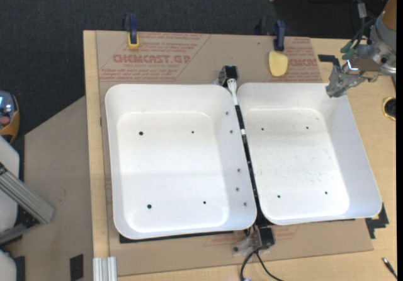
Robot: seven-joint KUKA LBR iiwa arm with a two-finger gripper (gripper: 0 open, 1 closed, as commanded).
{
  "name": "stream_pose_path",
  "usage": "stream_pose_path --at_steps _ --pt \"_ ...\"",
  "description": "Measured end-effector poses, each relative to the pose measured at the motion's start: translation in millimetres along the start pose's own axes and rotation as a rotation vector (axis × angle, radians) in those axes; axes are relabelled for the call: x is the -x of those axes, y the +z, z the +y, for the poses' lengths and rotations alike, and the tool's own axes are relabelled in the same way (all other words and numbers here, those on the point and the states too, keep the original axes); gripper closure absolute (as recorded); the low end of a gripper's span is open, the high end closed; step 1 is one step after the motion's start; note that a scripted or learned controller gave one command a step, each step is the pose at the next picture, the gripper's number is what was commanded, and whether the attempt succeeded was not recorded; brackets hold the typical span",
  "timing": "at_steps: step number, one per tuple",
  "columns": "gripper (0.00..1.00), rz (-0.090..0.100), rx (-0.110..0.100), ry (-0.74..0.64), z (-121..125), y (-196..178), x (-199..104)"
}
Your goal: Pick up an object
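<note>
Behind the right bin [352,147], a pale yellow, rounded object [278,63] lies on the board; gripper [338,84] hovers nearby, finger state unclear.

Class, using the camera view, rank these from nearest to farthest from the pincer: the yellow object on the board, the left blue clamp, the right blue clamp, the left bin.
Measured from the pincer:
1. Yellow object, on the board behind the right bin.
2. Right blue clamp, back edge, just beyond the yellow object; a close call.
3. Left bin, across the divider.
4. Left blue clamp, far back-left corner.
</note>
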State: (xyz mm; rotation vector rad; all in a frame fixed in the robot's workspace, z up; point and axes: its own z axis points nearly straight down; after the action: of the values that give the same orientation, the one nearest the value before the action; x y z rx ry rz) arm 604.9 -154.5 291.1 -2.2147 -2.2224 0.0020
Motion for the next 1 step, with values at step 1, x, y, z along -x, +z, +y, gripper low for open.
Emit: stream_pose_path --at_steps 1 --pt "1.0 -0.008 0.012 0.007 -5.3 -63.8 73.0"
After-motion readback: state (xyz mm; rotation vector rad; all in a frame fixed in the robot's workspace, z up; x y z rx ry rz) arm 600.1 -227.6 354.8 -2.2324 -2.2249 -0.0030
